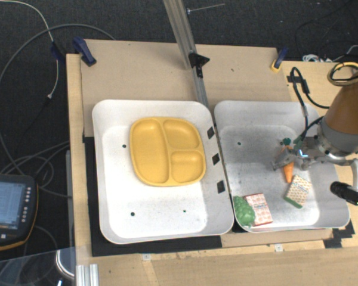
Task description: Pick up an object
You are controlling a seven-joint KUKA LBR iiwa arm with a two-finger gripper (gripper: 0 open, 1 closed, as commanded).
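Note:
In the right bin (250, 124) lie an orange carrot-like piece (288, 173), a pale patterned packet with a green edge (298, 191), a small red-and-white box (258, 210) and a green lumpy object (244, 211). My gripper (290, 155) hangs low over the right part of this bin, right above the orange piece and a small teal-and-orange bit (286, 142). The arm reaches in from the right, its orange band (348, 111) above the wrist. Nothing can be seen held between the fingers.
The left bin (107, 177) holds a yellow divided tray (167, 150) with three compartments. A metal pole (185, 34) slants down to the gap between the bins. Blue clamps (83, 51) sit at the bench's back corners, and cables (298, 82) trail near the arm.

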